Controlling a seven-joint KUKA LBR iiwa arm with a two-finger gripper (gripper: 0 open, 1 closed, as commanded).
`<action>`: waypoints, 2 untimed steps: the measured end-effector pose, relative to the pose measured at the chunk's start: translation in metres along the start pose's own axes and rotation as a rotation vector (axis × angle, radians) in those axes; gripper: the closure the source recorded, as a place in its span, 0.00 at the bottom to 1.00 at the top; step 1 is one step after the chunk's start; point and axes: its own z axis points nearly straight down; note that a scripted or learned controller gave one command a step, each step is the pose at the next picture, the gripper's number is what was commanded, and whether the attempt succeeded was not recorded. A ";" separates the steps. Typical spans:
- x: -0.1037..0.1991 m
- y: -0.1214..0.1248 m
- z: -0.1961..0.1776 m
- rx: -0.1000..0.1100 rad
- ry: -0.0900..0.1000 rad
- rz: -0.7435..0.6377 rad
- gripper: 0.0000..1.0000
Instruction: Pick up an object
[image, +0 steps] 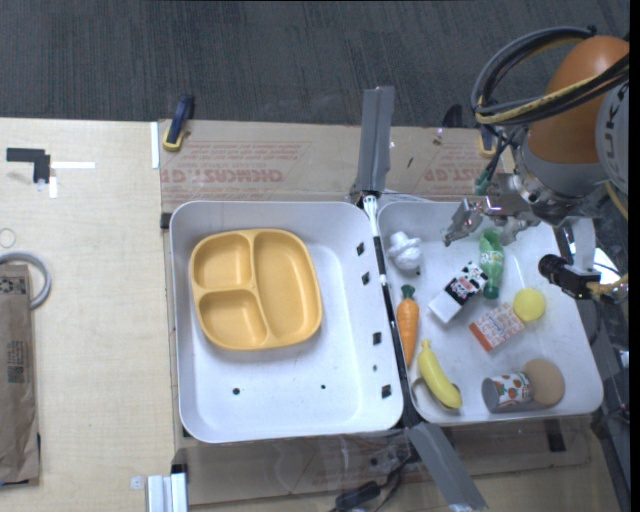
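The right bin (580, 330) holds several small items: a white crumpled toy (405, 250), a carrot (407, 322), a banana (437, 375), a black-and-white carton (459, 291), a green bottle (490, 265), a yellow lemon (529, 304), a red-and-white box (497, 327), a printed can (506, 392) and a brown ball (545, 380). My gripper (485, 222) hangs over the back of this bin, just above the green bottle's top. Its fingers look spread apart with nothing between them.
The left bin (290, 400) holds a yellow divided plate (256, 288). A grey divider bar (375, 150) stands between the bins at the back. The arm's orange wrist band (585, 95) and black cables fill the upper right. A brown bag (18, 370) lies at far left.
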 end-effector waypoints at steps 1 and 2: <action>-0.026 -0.038 0.095 0.000 0.000 -0.103 0.00; -0.027 -0.038 0.086 -0.001 -0.001 -0.100 1.00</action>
